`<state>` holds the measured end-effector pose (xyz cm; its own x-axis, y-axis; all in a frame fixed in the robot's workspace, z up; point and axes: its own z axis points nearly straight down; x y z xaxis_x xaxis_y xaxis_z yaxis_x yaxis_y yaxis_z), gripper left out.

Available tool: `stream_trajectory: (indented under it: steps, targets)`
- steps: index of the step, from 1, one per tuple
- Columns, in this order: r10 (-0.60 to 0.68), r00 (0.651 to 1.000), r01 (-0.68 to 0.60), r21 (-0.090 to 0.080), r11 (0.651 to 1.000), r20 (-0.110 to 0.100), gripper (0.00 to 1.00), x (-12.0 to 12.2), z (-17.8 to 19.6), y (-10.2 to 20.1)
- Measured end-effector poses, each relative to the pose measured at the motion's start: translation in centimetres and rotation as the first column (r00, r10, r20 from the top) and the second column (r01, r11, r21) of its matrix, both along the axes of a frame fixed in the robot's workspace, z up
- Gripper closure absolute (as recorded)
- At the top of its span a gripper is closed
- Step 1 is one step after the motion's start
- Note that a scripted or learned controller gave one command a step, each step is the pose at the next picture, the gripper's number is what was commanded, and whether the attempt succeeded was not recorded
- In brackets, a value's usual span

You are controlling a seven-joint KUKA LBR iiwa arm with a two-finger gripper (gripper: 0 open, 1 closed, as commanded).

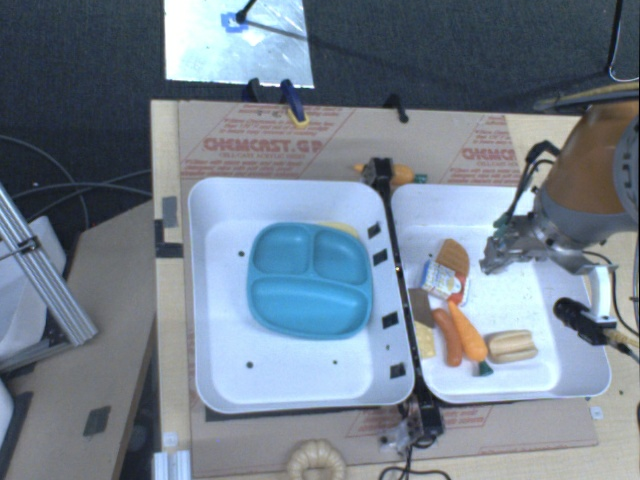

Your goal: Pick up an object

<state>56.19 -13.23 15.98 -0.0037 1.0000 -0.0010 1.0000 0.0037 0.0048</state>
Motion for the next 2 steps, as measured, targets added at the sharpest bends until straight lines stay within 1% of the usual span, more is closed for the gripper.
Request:
stream_trajectory:
  steps: [1, 2]
  targets:
    - [0.002, 1.000, -0.002, 0.000, 1.000, 0.002, 1.00, 0.51, 6.11, 0.67]
    - [0.001, 1.000, -0.001, 0.001, 1.000, -0.002, 1.00, 0.60, 6.49, 0.69]
